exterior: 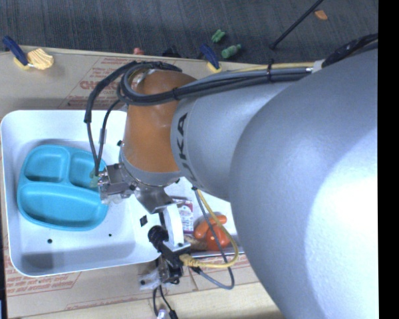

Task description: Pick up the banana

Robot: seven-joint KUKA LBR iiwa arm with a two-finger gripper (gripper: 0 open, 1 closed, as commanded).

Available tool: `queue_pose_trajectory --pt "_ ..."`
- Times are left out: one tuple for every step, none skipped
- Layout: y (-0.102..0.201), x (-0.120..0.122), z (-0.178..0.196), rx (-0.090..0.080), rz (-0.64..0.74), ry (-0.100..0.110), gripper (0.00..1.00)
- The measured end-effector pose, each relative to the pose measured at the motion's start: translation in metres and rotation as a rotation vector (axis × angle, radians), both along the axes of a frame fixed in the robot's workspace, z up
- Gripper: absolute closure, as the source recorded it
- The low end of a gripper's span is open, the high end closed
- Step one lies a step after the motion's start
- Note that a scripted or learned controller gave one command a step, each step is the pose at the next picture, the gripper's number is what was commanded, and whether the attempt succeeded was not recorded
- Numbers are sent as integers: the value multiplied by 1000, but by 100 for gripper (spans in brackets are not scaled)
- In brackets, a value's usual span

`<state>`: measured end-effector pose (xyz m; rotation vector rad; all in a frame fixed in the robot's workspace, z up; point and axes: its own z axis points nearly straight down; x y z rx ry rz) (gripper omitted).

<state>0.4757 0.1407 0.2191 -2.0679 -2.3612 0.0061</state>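
Arm (266, 151) in from right, covering most of right bin (229, 226). Its gripper (116, 183) sits at the right edge of blue tray (56, 191) in left bin (26, 128); wide or narrow, cannot tell. Near part of right bin: orange thing (209, 234) touching packet (186, 212). Place of banana: cannot tell.

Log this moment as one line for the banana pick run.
arm: above right edge of left bin | in left bin: blue tray | by arm: orange item, red-white packet | grasp: unconfirmed
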Motion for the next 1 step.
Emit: queue_pose_trajectory --pt "-76 0 -28 0 -156 0 100"
